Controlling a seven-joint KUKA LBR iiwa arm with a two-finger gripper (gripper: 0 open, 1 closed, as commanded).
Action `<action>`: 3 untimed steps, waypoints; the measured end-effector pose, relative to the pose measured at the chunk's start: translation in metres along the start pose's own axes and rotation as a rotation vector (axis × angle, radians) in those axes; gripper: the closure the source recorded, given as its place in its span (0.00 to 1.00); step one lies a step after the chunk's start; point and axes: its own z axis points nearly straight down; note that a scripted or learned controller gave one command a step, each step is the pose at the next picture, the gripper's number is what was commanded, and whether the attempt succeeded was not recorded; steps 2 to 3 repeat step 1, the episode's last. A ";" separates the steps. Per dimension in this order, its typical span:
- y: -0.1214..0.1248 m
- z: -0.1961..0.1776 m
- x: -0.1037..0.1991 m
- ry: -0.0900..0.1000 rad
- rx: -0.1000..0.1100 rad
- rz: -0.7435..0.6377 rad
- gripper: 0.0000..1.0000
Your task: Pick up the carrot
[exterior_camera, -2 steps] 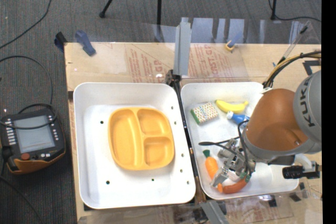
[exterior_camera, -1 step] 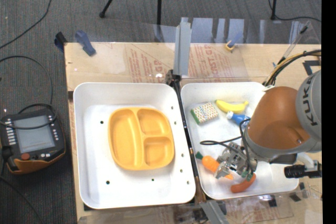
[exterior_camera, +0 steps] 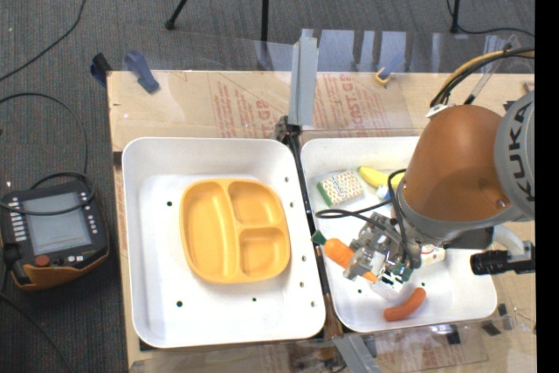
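Observation:
The carrot (exterior_camera: 335, 252) is orange with a small green top and lies in the right bin (exterior_camera: 454, 297), close to its left wall. My gripper (exterior_camera: 362, 263) reaches in from the right and sits right at the carrot's right end, low over the bin floor. The gripper body covers the carrot's right part. The arm's wide orange band (exterior_camera: 454, 166) hangs above the middle of the right bin and hides the floor beneath it.
A reddish sausage (exterior_camera: 405, 304) lies near the right bin's front edge. A banana (exterior_camera: 373, 176) and a checkered block (exterior_camera: 341, 186) rest at the back of that bin. The left bin (exterior_camera: 148, 188) holds a yellow divided plate (exterior_camera: 236, 229).

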 end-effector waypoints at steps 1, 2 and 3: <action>0.032 0.001 0.003 0.000 0.000 -0.112 1.00; 0.032 0.001 0.003 0.000 0.000 -0.112 1.00; 0.032 0.001 0.003 0.000 0.000 -0.112 1.00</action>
